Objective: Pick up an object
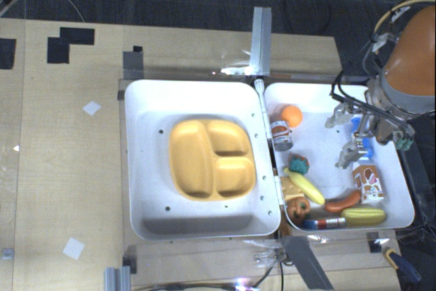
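Toys (320, 204) crowd near wall (pincer (347, 140) above).

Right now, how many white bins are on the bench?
2. The left bin holds a yellow divided tray; the right bin holds the toy food.

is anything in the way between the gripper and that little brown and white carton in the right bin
Nothing visible is. The two-finger gripper hangs over bare floor of the right white bin, and the brown and white carton lies just below it in the view. The reddish sausage-shaped toy sits beside the carton, not between.
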Action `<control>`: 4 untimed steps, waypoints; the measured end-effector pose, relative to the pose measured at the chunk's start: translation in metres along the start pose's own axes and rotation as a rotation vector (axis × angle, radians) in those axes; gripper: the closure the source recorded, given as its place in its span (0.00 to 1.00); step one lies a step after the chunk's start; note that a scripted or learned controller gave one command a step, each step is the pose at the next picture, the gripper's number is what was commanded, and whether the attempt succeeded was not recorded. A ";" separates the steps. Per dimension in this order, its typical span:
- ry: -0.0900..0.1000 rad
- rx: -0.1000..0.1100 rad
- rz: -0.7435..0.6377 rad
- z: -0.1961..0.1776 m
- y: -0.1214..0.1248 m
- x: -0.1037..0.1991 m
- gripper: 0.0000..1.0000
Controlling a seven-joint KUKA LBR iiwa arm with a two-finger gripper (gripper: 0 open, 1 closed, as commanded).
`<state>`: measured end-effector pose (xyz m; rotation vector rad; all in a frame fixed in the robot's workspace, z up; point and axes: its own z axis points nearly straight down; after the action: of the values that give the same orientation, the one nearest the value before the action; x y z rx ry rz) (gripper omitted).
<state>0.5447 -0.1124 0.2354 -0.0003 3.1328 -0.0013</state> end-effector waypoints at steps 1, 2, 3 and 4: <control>-0.008 0.003 -0.132 -0.087 -0.018 0.008 0.00; 0.012 -0.003 -0.108 0.070 -0.077 0.039 0.00; -0.006 0.003 -0.302 0.146 -0.089 -0.033 0.00; -0.004 -0.001 -0.015 0.138 -0.048 -0.072 0.00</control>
<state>0.6181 -0.1606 0.0986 -0.0245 3.1286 0.0002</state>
